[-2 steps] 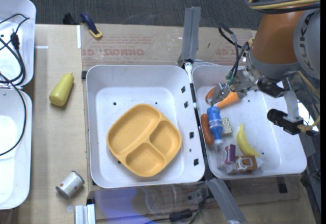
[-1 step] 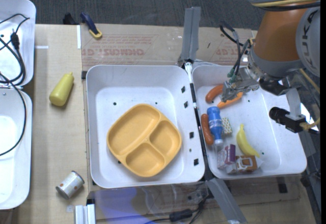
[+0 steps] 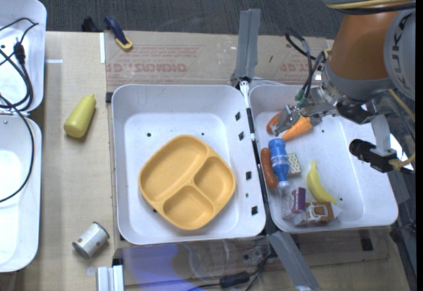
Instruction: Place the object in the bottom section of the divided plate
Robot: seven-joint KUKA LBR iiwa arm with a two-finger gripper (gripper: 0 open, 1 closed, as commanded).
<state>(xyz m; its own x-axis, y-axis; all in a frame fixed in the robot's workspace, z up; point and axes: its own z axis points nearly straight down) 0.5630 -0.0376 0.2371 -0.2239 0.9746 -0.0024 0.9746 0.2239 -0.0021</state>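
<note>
While the gripper (image 3: 289,119) hovered at the right bin's (image 3: 370,213) upper left, jaws seemingly clenched on the carrot (image 3: 299,128) | divided plate (image 3: 188,181) waited at frame center | risk: shallow pinch, carrot slipping across the bin walls.

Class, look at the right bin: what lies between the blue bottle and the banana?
In the camera view, a small speckled sponge-like block sits between the blue bottle and the banana, right beside the bottle; the remaining stretch is bare white bin floor.
</note>
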